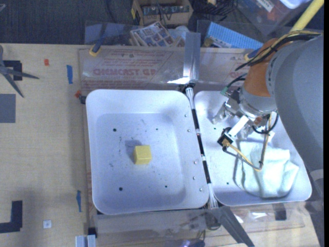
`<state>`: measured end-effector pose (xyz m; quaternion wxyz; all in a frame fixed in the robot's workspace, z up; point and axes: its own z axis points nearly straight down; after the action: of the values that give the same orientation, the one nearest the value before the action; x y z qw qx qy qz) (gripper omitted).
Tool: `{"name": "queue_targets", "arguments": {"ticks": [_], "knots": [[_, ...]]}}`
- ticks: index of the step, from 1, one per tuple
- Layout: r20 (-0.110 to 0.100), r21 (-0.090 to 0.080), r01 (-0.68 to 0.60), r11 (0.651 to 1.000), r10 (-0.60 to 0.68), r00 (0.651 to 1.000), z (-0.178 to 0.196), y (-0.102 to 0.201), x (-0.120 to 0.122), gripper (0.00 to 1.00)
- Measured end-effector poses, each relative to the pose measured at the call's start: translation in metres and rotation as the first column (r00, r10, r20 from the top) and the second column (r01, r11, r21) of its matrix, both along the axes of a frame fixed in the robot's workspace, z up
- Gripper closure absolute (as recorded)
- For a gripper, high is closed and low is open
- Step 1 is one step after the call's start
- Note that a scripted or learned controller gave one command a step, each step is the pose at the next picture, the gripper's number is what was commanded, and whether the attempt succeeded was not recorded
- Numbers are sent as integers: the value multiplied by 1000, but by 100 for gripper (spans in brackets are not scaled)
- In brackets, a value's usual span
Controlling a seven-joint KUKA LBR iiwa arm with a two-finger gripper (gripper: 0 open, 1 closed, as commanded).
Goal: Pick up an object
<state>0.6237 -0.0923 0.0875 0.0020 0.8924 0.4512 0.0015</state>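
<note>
A yellow cube (143, 154) lies near the middle of the left bin (105, 107). The gripper (220, 113) hangs over the far left part of the right bin (223, 176) (its opening I cannot tell). A crumpled white cloth (270, 171) lies in that bin's near right part.

Robotics lab: grey arm (303, 86), paired white bins (154, 107), plywood bench (41, 153).
</note>
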Motion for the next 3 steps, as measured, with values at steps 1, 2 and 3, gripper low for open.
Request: {"name": "queue_targets", "arguments": {"ticks": [1, 2, 3], "knots": [[3, 2, -3, 1000, 3, 1000, 12, 2, 2, 100], [0, 2, 365, 931, -365, 931, 1, -4, -1, 100], [-6, 2, 242, 970, -242, 970, 97, 43, -4, 100]]}}
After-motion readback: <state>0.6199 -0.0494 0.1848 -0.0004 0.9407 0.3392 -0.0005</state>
